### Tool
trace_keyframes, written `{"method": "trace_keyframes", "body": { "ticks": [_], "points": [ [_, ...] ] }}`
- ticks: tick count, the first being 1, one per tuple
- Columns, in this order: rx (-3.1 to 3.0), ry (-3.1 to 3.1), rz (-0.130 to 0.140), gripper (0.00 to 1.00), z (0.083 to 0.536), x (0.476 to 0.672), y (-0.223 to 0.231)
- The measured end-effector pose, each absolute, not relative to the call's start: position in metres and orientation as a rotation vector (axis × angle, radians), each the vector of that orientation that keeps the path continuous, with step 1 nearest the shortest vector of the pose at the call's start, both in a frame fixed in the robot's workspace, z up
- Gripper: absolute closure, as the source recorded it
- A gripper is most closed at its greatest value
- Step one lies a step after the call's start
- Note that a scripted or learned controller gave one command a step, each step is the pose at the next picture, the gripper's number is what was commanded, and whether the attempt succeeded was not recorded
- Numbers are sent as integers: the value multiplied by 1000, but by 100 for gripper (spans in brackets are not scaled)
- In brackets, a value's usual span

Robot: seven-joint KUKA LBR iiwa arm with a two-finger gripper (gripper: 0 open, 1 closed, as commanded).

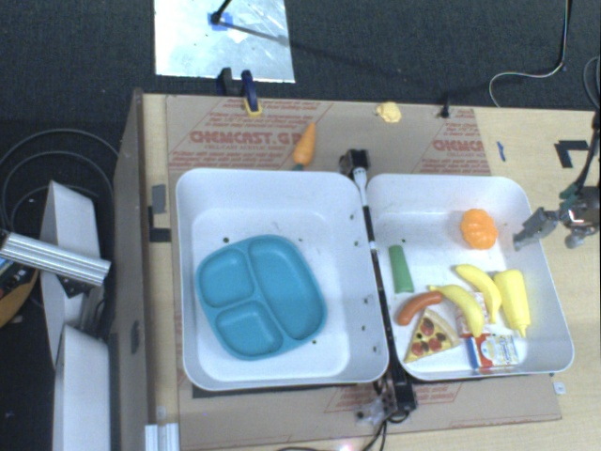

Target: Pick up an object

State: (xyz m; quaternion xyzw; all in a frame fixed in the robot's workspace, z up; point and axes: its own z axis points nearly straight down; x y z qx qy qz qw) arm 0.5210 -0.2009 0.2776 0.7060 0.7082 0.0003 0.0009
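Here, the gripper is seen at the right edge of the view, just beside the outer rim of the right bin. Whether the jaws are open or closed cannot be told, because that part is small and blurred. Nothing is seen held between them.

The objects are gathered in the right bin, probably so that they can be reached easily from the arm's side. An orange fruit is placed alone near the upper right corner, well apart from the others, and it is the nearest thing to the gripper (so it may be judged the most likely target). It looks round and bright.

Lower in the bin, a green stick lies near the divider. A red sausage, a pizza slice, two bananas, a yellow bottle and a small packet are crowded together, some touching, which would make a clean grasp harder there.

In the left bin only a blue divided plate is kept. A small carrot lies on the table behind it.
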Motion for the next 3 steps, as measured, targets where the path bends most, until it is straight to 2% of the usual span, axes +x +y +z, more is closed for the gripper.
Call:
{"method": "trace_keyframes", "body": {
  "ticks": [1,2,3],
  "points": [
    [2206,2226,6,0,155,626,-205],
    [2213,2227,1,0,82,634,-198],
    [2209,2226,6,100,97,636,-198]
  ]
}}
